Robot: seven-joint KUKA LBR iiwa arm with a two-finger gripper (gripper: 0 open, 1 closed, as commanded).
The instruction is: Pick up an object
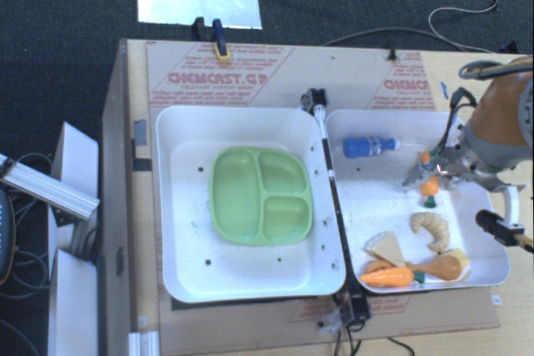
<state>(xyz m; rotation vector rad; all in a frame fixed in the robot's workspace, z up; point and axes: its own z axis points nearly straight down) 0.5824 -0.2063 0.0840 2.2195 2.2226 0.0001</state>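
Dark carpet surrounds the table [250, 71], which carries two white bins. Left bin [179, 137] holds a green tray [260, 196]. Right bin [367, 179] holds a blue bottle [367, 147], a croissant [430, 229], a cheese wedge [385, 249], a carrot [388, 277], a drumstick [440, 267] and a small orange piece [430, 188]. Reaching in from the right, the claw [432, 169] sits low at that orange piece, touching or just above it; whether it is open or gripping, I cannot tell. Nothing looks lifted, so the pick seems at the grasp stage, with closing and raising left.
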